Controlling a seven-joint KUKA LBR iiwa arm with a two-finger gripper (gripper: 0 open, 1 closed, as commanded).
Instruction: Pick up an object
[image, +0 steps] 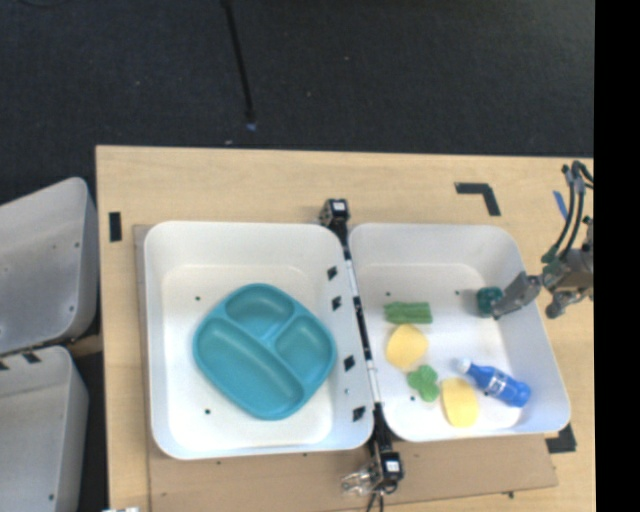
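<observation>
The right bin (440, 240) holds several small items. A green block (408, 313) lies near its centre, with a yellow round piece (406, 346) just below it. Lower down are a small green piece (425, 382), a second yellow piece (460, 402) and a blue bottle (497, 383) lying on its side. A small teal object (489, 299) sits by the bin's right wall. My gripper (535, 295) hangs low over that right rim, its grey tip touching or just beside the teal object. Whether anything is gripped is not visible.
The left bin (170, 260) holds a teal divided plate (263, 349). A black-clipped divider (352, 320) runs between the bins. Cables and the arm's wrist (570, 225) crowd the right edge. Bare wooden bench (300, 185) lies behind the bins.
</observation>
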